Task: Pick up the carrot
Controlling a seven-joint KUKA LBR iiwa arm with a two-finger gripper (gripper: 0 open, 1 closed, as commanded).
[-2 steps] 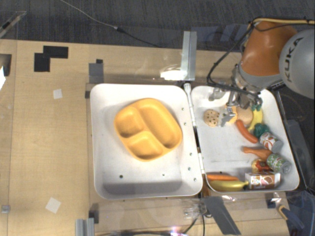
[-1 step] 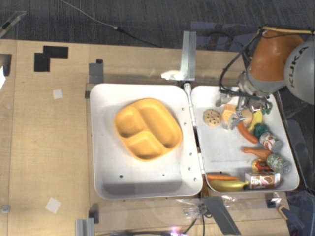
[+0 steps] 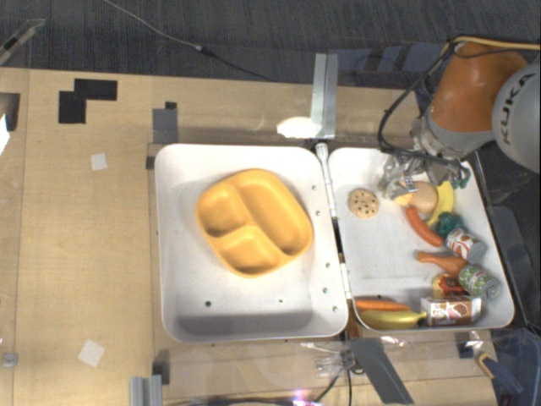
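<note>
Carrot [image 3: 382,305]: we log it at the right bin's [image 3: 376,252] near edge. Hand [image 3: 404,178]: far end, grip state indiscernible.

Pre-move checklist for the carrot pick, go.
1. Carrot located: ok, lying along the near edge of the right bin.
2. Gripper over the carrot: not ok, it is at the bin's far end.
3. Finger state: cannot tell.
4. Space around the carrot: not ok, a banana touches it on the near side.
5. Travel path: ok, the cookie lies to one side.
</note>
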